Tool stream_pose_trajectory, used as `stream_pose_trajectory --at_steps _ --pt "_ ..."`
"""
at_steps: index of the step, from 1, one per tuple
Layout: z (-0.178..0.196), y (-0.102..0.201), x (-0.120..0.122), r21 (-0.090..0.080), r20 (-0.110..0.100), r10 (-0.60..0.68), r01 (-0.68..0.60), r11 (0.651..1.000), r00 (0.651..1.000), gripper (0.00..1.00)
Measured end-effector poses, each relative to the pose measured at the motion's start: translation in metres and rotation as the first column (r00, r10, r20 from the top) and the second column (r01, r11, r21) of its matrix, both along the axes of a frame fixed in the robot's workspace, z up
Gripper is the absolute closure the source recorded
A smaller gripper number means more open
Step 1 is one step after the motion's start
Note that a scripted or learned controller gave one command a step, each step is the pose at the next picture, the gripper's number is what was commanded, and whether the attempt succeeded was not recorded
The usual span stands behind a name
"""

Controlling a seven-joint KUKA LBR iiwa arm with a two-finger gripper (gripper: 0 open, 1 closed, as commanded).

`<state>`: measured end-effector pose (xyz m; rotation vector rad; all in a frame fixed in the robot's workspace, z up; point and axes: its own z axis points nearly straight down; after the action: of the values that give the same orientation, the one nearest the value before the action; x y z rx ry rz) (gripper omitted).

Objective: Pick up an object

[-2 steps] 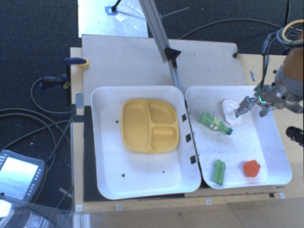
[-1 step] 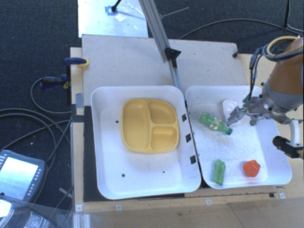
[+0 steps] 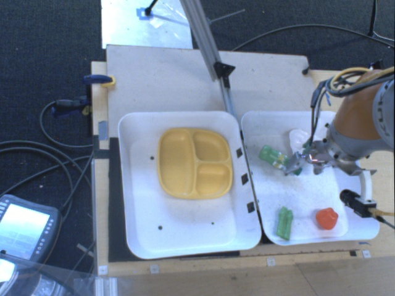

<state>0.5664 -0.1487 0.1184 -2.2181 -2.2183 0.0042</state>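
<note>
Two bins: left bin (image 3: 139, 227) contains a yellow tray (image 3: 194, 163). In the right bin (image 3: 271, 234), the gripper (image 3: 300, 163) sits at the green bottle (image 3: 272, 156)'s 3 o'clock; grip state cannot be determined.

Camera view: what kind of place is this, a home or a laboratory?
Probably a robot laboratory. A grey and orange arm reaches over two white bins on a bench, a control pendant lies on dark carpet, and loose cables run nearby.

Yellow tray (image 3: 195, 163) glossy plastic; white bins (image 3: 185, 233) smooth plastic; bench (image 3: 265, 79) matt board.
</note>
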Motion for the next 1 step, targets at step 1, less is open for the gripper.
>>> stream_pose_trajectory --at_steps 1 --pt "-0.0292 0.0002 0.0001 -0.001 0.003 0.0 0.0 1.0 1.0 0.0"
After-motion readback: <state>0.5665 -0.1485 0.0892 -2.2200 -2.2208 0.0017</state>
